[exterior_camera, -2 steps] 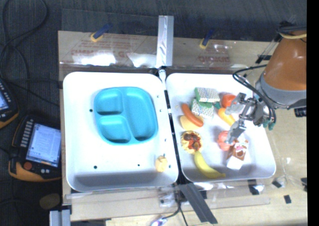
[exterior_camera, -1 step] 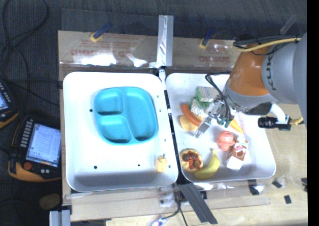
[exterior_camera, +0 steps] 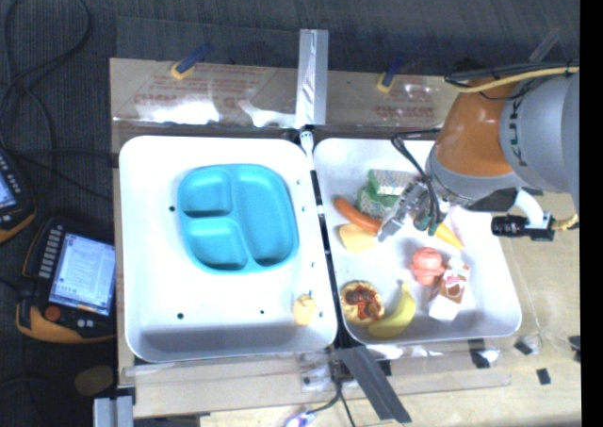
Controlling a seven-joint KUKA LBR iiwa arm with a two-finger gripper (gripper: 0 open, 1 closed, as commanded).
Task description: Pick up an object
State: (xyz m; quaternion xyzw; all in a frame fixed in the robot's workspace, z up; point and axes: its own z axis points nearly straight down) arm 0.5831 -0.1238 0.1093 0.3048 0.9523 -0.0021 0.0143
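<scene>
My gripper (exterior_camera: 405,225) hangs over the upper middle of the right bin (exterior_camera: 490,321), open, with nothing between its fingers. Its left fingertip is just above the right end of an orange carrot (exterior_camera: 351,214) and close to a pale yellow wedge (exterior_camera: 356,238). Behind it lies a green and white packet (exterior_camera: 380,191). A small yellow-orange piece (exterior_camera: 451,236) lies just right of the gripper. Lower in the bin are a pink apple (exterior_camera: 427,265), a white and red carton (exterior_camera: 451,289), a banana (exterior_camera: 398,314) and a round red-topped piece (exterior_camera: 362,300).
The left bin (exterior_camera: 151,321) holds a blue divided plate (exterior_camera: 236,216) and a small yellow object (exterior_camera: 303,307) near its lower right corner. A raised divider (exterior_camera: 320,227) runs between the bins. The arm's orange band (exterior_camera: 476,138) is over the right bin's upper right corner.
</scene>
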